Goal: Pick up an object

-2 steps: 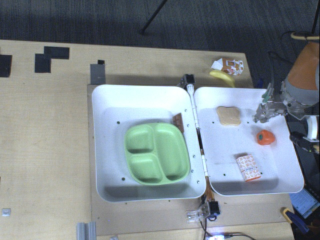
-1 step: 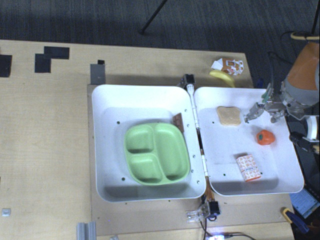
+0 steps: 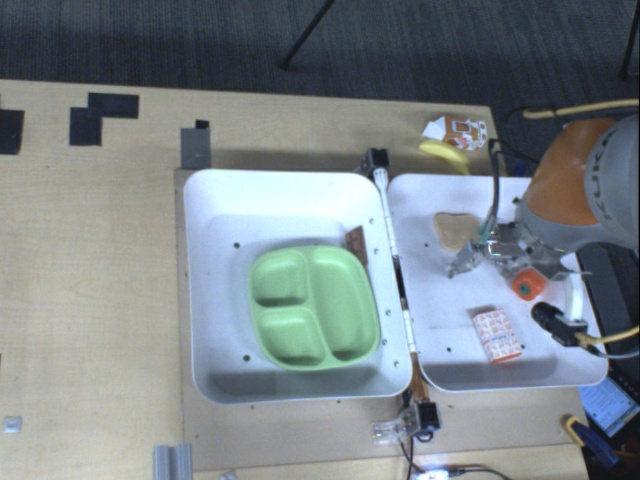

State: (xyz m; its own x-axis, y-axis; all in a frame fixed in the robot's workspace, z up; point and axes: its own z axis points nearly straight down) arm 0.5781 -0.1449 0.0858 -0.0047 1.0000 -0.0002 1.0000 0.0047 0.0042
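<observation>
The camera view looks down on two white bins set side by side on a pale wooden bench (image 3: 90, 298).

The left bin (image 3: 215, 268) holds one green divided plate (image 3: 313, 306) with three compartments, lying flat near the bin's middle. One small brown item (image 3: 354, 239) lies by the plate's upper right corner, close to the wall shared with the other bin; what it is cannot be told.

The right bin (image 3: 430, 343) holds three loose things. One tan, rounded piece (image 3: 453, 230) lies in its upper part. One small orange object (image 3: 528, 285) lies toward the right side, just beside the arm's wrist. One pink-and-white patterned packet (image 3: 497, 334) lies lower down, apart from the other two.

Outside the bins, beyond the right bin's far edge, one yellow banana-shaped item (image 3: 444, 152) lies on the bench, with one small printed box (image 3: 462, 130) just behind it.

The one arm (image 3: 590, 183) enters from the right, its orange band above the wrist, and bends down over the right bin. The gripper (image 3: 466, 261) points leftward and low, its tip just below the tan piece and well to the left of the orange object. The metal fingers look slightly apart and nothing shows between them, though at this size it is hard to tell for sure.
</observation>
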